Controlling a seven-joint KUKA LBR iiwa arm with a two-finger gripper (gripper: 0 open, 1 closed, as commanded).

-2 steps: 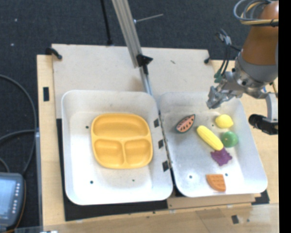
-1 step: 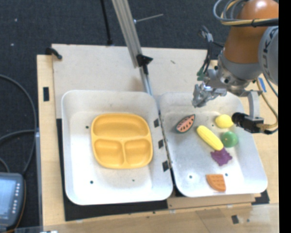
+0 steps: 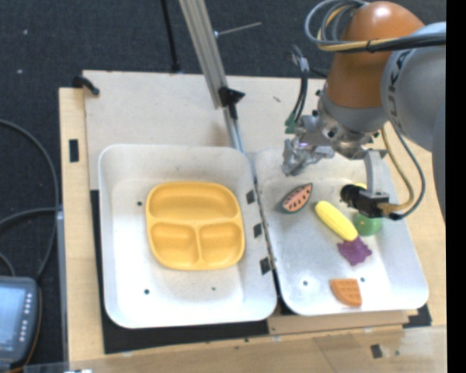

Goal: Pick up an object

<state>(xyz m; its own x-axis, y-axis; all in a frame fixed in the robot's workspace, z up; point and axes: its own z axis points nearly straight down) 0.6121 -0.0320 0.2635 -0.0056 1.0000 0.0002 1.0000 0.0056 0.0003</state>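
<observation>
Gripper [image 3: 297,162] hangs above right bin [image 3: 388,286], finger state cannot be told, nothing seen held; watermelon slice [image 3: 296,197] lies just below it and should be approached straight down, centred, clear of banana [image 3: 335,220]

The gripper [image 3: 297,160] was too small and blurred to tell how its fingers stood. Right of it, the green object [image 3: 367,224] lay half covered by a black fitting [image 3: 363,199], shape unreadable. Behind the gripper, the arm [image 3: 408,68] was cut off by the right edge.
</observation>
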